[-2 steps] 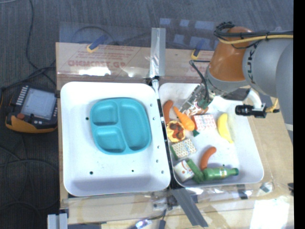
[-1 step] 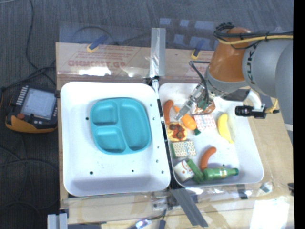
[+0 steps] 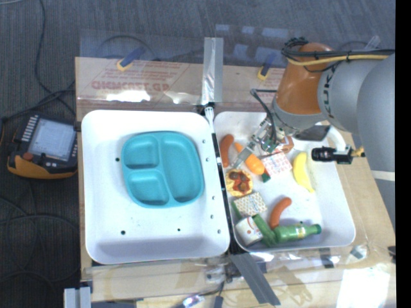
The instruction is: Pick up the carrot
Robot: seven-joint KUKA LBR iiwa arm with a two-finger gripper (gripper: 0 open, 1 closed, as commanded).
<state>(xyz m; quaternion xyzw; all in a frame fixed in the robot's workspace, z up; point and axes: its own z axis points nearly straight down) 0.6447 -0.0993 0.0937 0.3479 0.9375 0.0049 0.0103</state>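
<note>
The carrot (image 3: 255,165), a short orange piece with a small green end, lies in the upper middle of the right bin (image 3: 334,204). My gripper (image 3: 262,142) hangs just above and behind it, reaching down from the grey arm with the orange band (image 3: 298,88). The gripper's tip is close to the carrot's upper end, and I cannot tell whether they touch. A small orange piece (image 3: 238,148) lies just left of the gripper tip.
Crowded around the carrot are a reddish sausage (image 3: 226,147), a pizza slice (image 3: 239,182), a checkered packet (image 3: 277,165), a banana (image 3: 302,171), a second sausage (image 3: 280,211), a patterned box (image 3: 249,204) and a green bottle (image 3: 290,232). The left bin (image 3: 103,223) holds a blue divided plate (image 3: 160,167).
</note>
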